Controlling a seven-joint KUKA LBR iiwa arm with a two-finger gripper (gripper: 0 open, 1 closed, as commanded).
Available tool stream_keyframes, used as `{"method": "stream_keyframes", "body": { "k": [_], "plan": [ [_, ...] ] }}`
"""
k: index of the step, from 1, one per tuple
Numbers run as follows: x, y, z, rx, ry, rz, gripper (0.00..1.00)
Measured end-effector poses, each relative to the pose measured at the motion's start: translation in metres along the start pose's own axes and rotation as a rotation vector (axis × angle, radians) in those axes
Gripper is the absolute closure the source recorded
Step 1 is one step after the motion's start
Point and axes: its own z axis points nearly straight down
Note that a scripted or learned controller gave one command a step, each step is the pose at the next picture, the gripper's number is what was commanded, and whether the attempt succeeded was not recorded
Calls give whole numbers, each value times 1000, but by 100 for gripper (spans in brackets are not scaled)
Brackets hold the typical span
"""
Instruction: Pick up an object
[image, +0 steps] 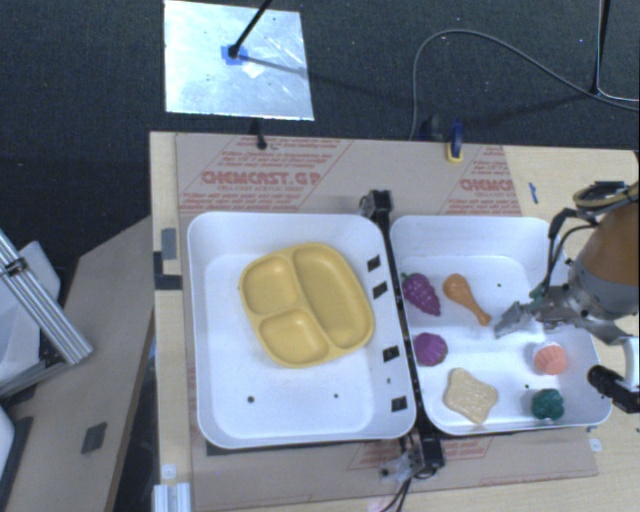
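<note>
You see the jaws (512, 318) hanging in the right bin (470, 245) beside the drumstick (466, 297), presumably for a grab, their state unclear.

Single fixed camera above bench (300, 160), looking down at slant; both bins in frame, arm (610, 260) entering right.

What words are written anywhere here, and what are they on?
"CHEMCAST GP": red print on the brown sheet under the bins, at its upper left.
Red print at the sheet's upper right, partly cut off by the right bin: too blurred to read for sure.
Smaller red lines beneath: unreadable.
</note>
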Motion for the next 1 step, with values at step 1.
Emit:
{"method": "stream_keyframes", "body": {
  "k": [1],
  "plan": [
    [0, 1, -10, -3, -1, 1, 100]
  ]
}}
